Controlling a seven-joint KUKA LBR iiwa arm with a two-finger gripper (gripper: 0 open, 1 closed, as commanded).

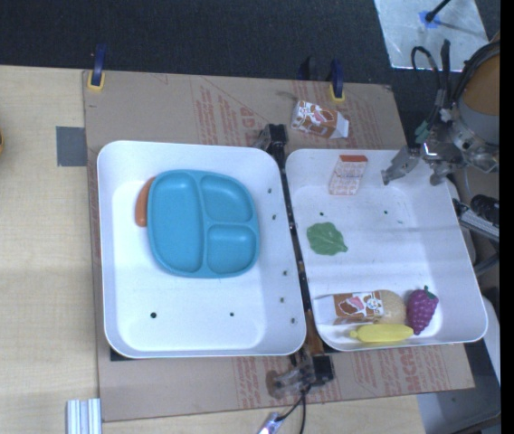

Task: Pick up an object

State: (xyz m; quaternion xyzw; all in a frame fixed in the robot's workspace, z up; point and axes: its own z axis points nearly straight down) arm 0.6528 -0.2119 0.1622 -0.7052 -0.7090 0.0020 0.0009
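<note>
My gripper (417, 171) hangs over the far right corner of the right bin (438, 242), its two fingers spread apart and nothing between them. In that bin lie a small clear packet with a red top (347, 174) at the far side, a green leaf (326, 239) near the middle, and at the near edge a snack packet (366, 306), a yellow banana (383, 334) and a purple grape bunch (422, 307). The red-topped packet is the closest thing to the gripper, about a hand's width to its left.
The left bin (194, 333) holds a blue divided plate (203, 222) with an orange item (140, 206) tucked under its left edge. Another snack wrapper (318, 119) lies on the cardboard beyond the bins. Blue clamps (336, 78) stand at the cardboard's far edge.
</note>
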